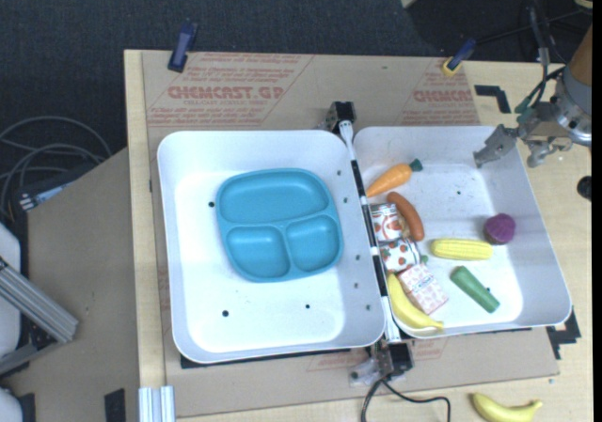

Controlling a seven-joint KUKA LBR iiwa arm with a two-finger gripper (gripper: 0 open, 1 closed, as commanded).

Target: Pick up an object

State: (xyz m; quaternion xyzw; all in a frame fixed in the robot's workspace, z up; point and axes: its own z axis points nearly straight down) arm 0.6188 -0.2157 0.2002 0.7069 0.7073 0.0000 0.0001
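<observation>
The right bin holds several toy foods. An orange carrot and a brown sausage lie near its left wall. Further in are a yellow corn cob, a purple plum, a green cucumber, a banana and small cartons. My gripper hangs over the bin's far right corner, open, with nothing between its fingers. It is well above and to the right of the plum.
The left bin holds a blue divided plate. A second banana lies on the bench in front of the right bin. Blue clamps hold the board at its far edge.
</observation>
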